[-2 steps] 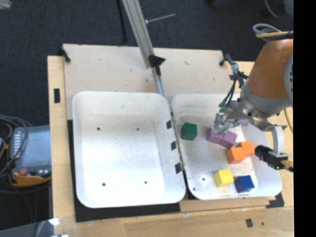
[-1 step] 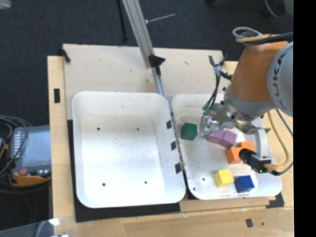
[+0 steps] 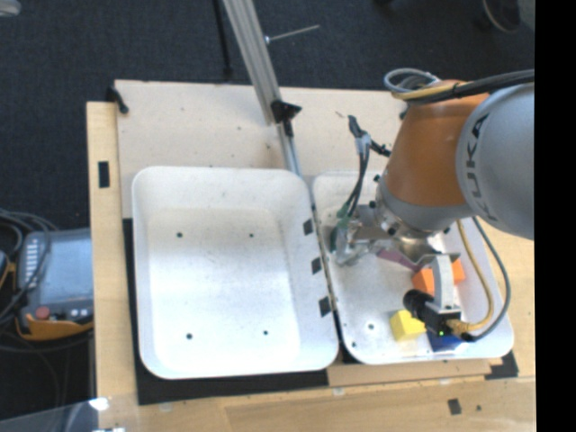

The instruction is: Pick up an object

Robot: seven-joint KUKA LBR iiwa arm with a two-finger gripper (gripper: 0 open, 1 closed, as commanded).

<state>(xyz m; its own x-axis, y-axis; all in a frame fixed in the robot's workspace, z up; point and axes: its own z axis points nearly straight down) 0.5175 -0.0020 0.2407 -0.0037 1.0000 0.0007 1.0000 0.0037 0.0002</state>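
Two shallow white bins sit side by side on the counter point(image 3: 180, 124). The arm point(image 3: 450, 165) — grey, with an orange band — reaches in from the right over the right bin point(image 3: 360, 327), its pincer point(image 3: 346, 241) low near that bin's left wall; whether the pincer is released or clenched cannot be told. Objects lie in the right bin's near right part — a yellow block point(image 3: 407, 325), an orange piece point(image 3: 423, 279), a pink item point(image 3: 396, 257). The left bin point(image 3: 225, 268) lies just beside it.
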